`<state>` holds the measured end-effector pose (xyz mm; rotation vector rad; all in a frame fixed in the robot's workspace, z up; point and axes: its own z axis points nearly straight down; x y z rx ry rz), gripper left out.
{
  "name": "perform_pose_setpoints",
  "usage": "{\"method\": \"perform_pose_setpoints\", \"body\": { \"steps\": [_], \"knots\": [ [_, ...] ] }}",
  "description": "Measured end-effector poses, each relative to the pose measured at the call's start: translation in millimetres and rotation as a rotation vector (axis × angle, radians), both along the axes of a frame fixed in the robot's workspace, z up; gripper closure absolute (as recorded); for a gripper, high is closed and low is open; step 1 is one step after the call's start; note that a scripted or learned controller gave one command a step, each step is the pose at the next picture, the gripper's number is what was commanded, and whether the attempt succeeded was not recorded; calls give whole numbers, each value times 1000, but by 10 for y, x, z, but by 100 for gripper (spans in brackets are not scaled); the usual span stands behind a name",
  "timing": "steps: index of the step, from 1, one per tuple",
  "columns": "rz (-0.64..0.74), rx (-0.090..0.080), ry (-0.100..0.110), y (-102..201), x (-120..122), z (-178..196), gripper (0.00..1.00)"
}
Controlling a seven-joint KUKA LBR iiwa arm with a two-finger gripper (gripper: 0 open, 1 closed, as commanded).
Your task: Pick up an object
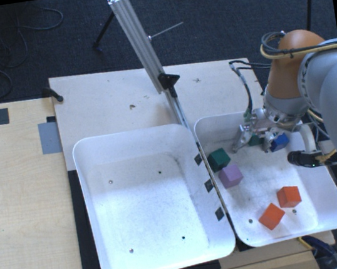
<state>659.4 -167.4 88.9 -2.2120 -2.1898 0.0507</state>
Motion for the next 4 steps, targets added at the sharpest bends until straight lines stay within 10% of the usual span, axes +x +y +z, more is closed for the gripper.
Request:
{"method": "perform_pose_setpoints", "body": {
  "steps": [3, 4],
  "knots": [
    [1, 4, -3, 44, 11, 1, 0],
    [7, 2, -39, -79, 79, 14, 0]
  ]
}}
